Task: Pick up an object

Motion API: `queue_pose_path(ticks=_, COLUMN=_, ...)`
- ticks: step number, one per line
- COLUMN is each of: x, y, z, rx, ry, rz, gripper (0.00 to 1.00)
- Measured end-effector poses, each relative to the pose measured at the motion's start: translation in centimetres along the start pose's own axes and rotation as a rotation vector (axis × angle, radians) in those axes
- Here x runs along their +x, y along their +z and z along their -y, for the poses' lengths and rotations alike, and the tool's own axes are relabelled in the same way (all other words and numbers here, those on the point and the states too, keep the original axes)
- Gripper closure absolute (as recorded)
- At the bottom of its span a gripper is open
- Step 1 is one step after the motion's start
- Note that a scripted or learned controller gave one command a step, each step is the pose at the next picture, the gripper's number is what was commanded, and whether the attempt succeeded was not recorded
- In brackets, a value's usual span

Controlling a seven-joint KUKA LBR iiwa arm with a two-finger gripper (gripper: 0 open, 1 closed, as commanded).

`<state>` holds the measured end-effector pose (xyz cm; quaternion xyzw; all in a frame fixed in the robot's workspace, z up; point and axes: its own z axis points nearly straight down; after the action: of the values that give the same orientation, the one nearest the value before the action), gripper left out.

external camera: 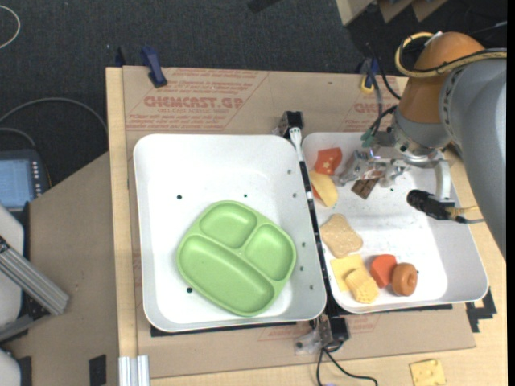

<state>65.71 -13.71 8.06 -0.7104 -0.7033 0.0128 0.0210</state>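
On the counter (201, 103), two white bins sit side by side and touch along the middle. The grey arm (475, 103) comes in from the right, its orange band over the far corner of the right bin (451, 248). The left bin (161, 167) has one green divided plate (236, 256), lying flat toward its near side.

The right bin has the small food pieces. A tan bread slice (340, 234) is near the dividing wall, with a yellow block (352, 276) just nearer than it. An orange-red piece (383, 268) touches a round red-brown piece (405, 280) at the near side. A red wedge (327, 161) and a pale yellow wedge (324, 190) sit at the far left, close to the wall.

The hand (368, 174) is low over the far part of the right bin, just right of the red wedge. A small brown piece (364, 188) sits right at its tip. I cannot tell if the hand is clenched or released, or if the brown piece is grasped.
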Motion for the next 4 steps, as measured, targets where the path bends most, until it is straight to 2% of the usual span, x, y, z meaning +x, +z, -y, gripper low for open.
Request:
queue_pose_path(ticks=1, x=-0.2, y=0.1, z=0.0, rx=0.000, ry=-0.003, rz=0.001, gripper=0.00)
queue_pose_path(ticks=2, x=-0.2, y=-0.9, z=0.2, rx=0.007, ry=-0.003, rz=0.003, gripper=1.00)
queue_pose_path(ticks=3, x=0.0, y=-6.5, z=6.5, rx=-0.047, ry=-0.007, rz=0.011, gripper=1.00)
queue_pose_path(ticks=4, x=0.0, y=-6.1, z=6.3, rx=-0.047, ry=-0.009, rz=0.011, gripper=0.00)
